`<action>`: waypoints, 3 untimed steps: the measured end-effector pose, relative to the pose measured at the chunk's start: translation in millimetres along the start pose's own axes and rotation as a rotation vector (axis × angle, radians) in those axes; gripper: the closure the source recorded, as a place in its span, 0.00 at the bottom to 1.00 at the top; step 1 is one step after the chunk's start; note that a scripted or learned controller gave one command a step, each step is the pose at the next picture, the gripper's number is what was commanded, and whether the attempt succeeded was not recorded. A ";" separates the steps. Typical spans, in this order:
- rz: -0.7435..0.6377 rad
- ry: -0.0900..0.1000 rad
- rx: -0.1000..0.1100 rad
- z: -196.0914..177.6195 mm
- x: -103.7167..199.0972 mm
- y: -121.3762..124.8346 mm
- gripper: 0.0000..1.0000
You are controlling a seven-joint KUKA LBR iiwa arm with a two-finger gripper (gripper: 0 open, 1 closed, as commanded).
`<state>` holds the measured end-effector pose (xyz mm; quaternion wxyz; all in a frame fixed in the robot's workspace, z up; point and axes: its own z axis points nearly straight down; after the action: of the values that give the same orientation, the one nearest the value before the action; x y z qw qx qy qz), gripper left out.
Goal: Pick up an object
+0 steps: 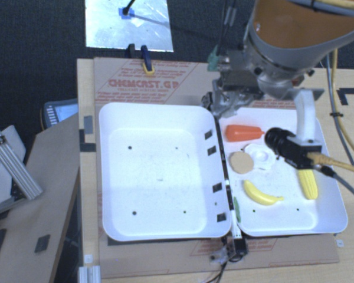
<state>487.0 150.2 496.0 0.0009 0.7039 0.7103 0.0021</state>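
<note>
Evidently nothing is lifted yet: the jaws hang over the far-left corner of the right bin (333,220) (released or clenched, I cannot tell), just beyond the carrot (243,132) lying inside; grasping remains.

Plain white on the left bin (159,158), dotted with a few small dark specks; same white on the right bin (318,214). Black for the small clips (211,151) along the seam between them. Inside the right bin: bright orange on the carrot (243,132), yellow on the banana (261,194) and the corn cob (308,183), pale tan on the round disc (242,163), white on the small piece (261,156) beside it. Brown on the cardboard (189,75) beneath, printed with red lettering. Grey on the arm (280,69), with an orange band (301,10); dull metallic grey on the tool (226,106). Silver sheen on the foil sheet (147,22), with one blue spot (125,12). Dark blue-black on the floor (29,40).
</note>
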 end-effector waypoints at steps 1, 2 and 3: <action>0.004 0.000 0.002 1.7 42.2 -0.3 1.00; 0.008 0.000 -0.002 -40.7 29.7 33.9 1.00; 0.009 -0.003 0.009 96.6 17.8 -2.3 1.00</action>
<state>485.0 168.1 399.5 -0.0013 0.7070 0.7072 -0.0020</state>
